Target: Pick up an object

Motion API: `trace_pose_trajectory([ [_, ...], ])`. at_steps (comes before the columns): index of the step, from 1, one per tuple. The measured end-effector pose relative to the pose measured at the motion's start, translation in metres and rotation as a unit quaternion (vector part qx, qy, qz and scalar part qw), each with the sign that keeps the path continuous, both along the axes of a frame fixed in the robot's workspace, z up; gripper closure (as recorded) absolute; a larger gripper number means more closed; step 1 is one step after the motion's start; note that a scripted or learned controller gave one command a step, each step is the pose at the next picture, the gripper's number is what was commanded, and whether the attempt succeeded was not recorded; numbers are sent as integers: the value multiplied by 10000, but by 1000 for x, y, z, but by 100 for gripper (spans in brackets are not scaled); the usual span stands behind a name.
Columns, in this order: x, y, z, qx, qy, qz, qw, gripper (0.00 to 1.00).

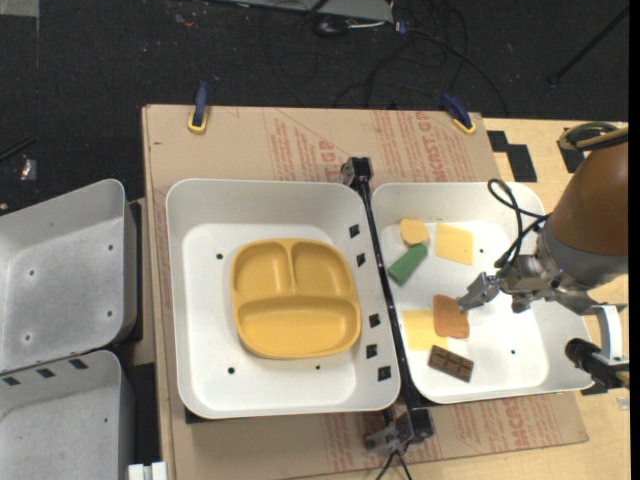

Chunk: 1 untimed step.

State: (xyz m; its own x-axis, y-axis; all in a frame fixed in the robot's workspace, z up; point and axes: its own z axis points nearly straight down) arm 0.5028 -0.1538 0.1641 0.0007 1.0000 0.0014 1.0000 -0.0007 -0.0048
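Gripper [475, 298] low in right bin [520, 373], tips just above orange-brown piece [450, 318]; finger state cannot be told. Green block [408, 264], yellow pieces, dark chocolate bar [450, 364] nearby. Yellow divided plate [295, 298] in left bin [200, 368].

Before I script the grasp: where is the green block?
The green block lies in the right bin, at its left side by the divider, just below the small yellow piece.
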Motion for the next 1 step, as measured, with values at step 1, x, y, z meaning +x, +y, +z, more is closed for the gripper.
trace_pose_trajectory([
  [1, -5, -5, -62, 2, 5, -7, 10000, 0],
])
